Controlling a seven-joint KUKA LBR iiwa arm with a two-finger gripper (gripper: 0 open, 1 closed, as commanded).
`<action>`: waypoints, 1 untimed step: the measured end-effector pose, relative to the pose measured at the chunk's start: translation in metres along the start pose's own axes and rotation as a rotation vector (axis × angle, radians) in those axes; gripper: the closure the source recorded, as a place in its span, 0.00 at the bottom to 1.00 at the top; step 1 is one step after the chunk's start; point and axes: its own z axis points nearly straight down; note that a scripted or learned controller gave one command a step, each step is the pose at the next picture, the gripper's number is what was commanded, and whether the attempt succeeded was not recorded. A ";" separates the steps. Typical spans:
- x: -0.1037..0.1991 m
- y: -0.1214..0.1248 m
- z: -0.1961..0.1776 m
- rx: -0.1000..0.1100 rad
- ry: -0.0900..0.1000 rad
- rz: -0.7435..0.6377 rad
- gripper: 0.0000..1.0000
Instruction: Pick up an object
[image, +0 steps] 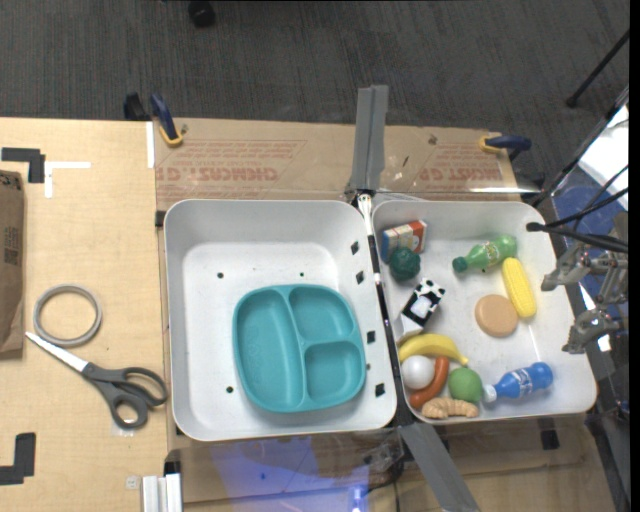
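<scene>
While toys crowd the right bin (560, 400), the claw (585, 295) hovers at its right edge.
Whether the claw is open or closed is unclear; a yellow corn cob (517, 287) lies nearest it.

- The left bin (190, 300) holds a tray (298, 347), lying toward its front right.
- The right bin (560, 400) touches the left bin along one side.
- In the right bin, a carton (406, 236) sits at the back left corner, a ball (404, 263) just before it.
- A bottle (486, 254) lies near the back right, corn (517, 286) beside it, a disc (496, 315) before the corn.
- A cube (424, 302) sits at the left wall.
- A banana (432, 347), egg (419, 372) and another bottle (520, 383) lie along the front.
- Scissors (105, 379) and a tape roll (67, 313) lie on the bench, left of the bins.
</scene>
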 end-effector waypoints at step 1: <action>-0.029 -0.009 0.140 -0.001 0.001 -0.120 0.00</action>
